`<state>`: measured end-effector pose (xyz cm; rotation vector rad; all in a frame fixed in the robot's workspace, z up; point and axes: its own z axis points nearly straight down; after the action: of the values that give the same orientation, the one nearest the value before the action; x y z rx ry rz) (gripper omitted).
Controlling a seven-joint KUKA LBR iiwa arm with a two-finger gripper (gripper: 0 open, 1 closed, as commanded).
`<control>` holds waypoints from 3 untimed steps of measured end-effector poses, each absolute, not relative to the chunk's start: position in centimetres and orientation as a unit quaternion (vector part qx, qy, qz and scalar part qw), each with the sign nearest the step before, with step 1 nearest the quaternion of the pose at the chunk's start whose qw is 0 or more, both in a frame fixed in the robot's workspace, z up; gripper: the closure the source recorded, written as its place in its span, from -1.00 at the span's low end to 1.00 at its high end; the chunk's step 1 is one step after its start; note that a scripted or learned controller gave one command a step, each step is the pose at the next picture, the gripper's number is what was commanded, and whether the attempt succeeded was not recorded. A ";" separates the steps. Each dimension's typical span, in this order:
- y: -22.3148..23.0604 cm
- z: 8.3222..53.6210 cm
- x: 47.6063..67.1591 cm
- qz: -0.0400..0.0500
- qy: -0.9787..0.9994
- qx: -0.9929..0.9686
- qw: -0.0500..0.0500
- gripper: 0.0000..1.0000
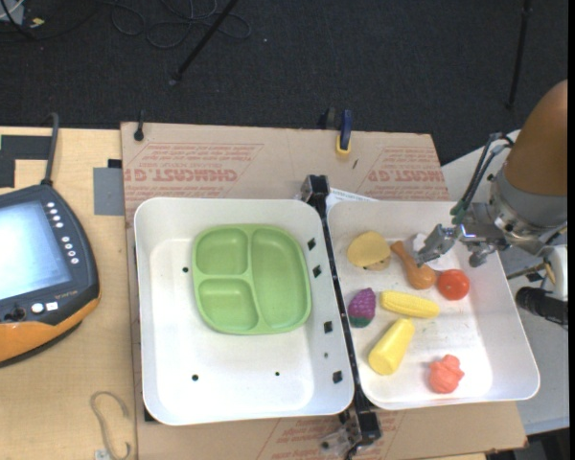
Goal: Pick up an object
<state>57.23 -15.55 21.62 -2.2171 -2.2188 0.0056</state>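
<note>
Camera view has the gripper (439, 244) low in the right bin (517, 353), fingers spread a bit, just above the brown toy (414, 266).

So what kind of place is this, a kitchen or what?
Most likely a robotics lab bench, not a kitchen. The food is toy plastic: corn, grapes and a tomato in a white bin. A robot arm reaches in, a control pendant lies alongside, and cables trail behind.
</note>
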 end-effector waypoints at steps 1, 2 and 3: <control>-15.9 15.5 56.3 0.004 -0.708 -0.707 0.006 -1.00; -15.5 9.7 56.4 -0.004 -0.708 -0.706 0.001 -1.00; -15.4 9.5 57.3 -0.008 -0.707 -0.707 -0.006 -1.00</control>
<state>57.27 -15.42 9.46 -2.2300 -2.2307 -0.0258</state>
